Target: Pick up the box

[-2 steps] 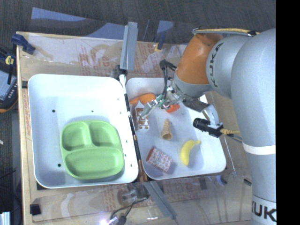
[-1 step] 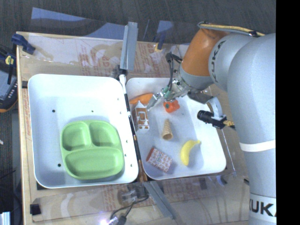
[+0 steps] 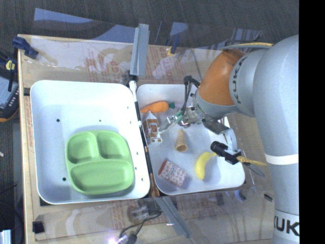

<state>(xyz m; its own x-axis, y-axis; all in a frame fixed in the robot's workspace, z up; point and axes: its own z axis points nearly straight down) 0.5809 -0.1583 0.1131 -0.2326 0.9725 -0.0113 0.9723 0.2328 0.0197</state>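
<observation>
The small box (image 3: 152, 128) stands beside the carrot (image 3: 155, 107). It looks light and stiff; pinch its flat sides. The gripper (image 3: 175, 119) looks open, holding nothing.

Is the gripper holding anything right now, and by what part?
Nothing is held. The gripper hangs over the right bin, fingers open with nothing between them, between the box and the cone.

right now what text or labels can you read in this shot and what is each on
"KU", cut off by the frame edge, on the grey base of the arm.
Part of dark lettering on the arm's grey casing beside the orange band: too slanted to read.
Print on the small carton in the right bin: too small to read.
Pattern on the flat red packet: no legible words.
</observation>
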